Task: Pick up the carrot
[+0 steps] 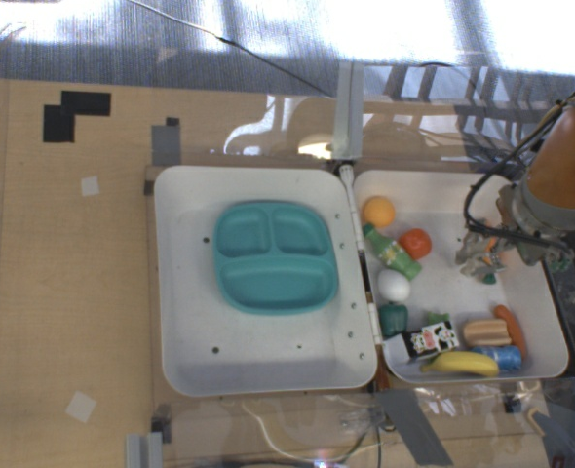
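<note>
The arm (565, 169) is reaching in from the right, its orange band cut off by the frame edge, and it is hanging over the right bin (551, 364). The gripper (482, 259) is sitting low near that bin's upper right, blurred and tangled with dark cables, so I cannot tell how it is set or whether it is holding anything. The carrot (511, 329) is lying near the bin's lower right wall, just beside a bun (486, 332) that is hiding part of its left edge, apart from the gripper. Below them a banana (461, 363) is covering part of a blue item (508, 358). A teal tray (274, 256) is resting in the left bin (185, 359).
</note>
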`<act>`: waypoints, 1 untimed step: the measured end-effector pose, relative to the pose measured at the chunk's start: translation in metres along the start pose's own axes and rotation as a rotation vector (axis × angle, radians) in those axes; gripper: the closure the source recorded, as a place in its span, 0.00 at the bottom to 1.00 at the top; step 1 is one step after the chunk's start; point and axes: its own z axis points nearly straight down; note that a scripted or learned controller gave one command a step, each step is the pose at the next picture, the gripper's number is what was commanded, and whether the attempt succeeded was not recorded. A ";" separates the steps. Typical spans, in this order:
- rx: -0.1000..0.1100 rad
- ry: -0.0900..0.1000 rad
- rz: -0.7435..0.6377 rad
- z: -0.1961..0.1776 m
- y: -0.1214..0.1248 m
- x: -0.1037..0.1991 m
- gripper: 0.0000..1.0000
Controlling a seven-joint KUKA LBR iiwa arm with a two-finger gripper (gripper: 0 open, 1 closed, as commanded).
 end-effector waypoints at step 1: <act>-0.001 0.001 -0.001 0.000 0.000 0.000 0.00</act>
